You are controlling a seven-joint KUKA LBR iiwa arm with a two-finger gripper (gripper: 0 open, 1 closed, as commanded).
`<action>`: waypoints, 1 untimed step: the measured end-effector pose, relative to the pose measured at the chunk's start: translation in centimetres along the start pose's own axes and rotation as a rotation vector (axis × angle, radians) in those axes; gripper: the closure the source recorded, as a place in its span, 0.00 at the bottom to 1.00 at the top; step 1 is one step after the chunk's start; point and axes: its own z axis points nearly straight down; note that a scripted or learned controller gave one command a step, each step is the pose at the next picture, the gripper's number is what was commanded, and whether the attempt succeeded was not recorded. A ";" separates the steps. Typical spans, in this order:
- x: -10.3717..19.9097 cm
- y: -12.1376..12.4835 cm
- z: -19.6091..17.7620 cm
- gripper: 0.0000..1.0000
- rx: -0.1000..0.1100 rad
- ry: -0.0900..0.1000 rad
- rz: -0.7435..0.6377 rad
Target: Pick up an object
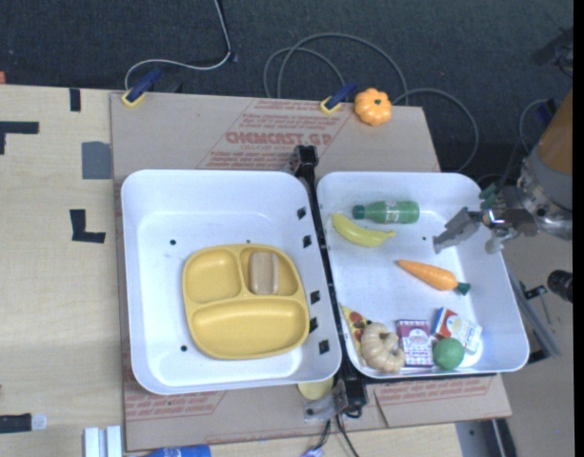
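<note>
Centre frame: table (387, 131) bearing two white bins (215, 193); at right bin's edge, jaws (471, 225) spread open, gripping nothing.

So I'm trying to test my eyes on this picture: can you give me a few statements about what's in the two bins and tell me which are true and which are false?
1. The yellow divided plate lies in the left bin. True.
2. The carrot lies on the yellow plate. False: it lies in the right bin, near the middle.
3. The banana lies just below the green bottle in the camera view. True.
4. The small orange pumpkin sits inside the right bin. False: it sits outside both bins, on the cardboard beyond them.
5. The gripper holds the carrot. False: it hangs over the right bin's right side with nothing between its fingers.
</note>
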 end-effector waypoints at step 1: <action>-2.8 4.6 11.6 0.00 0.005 0.000 0.000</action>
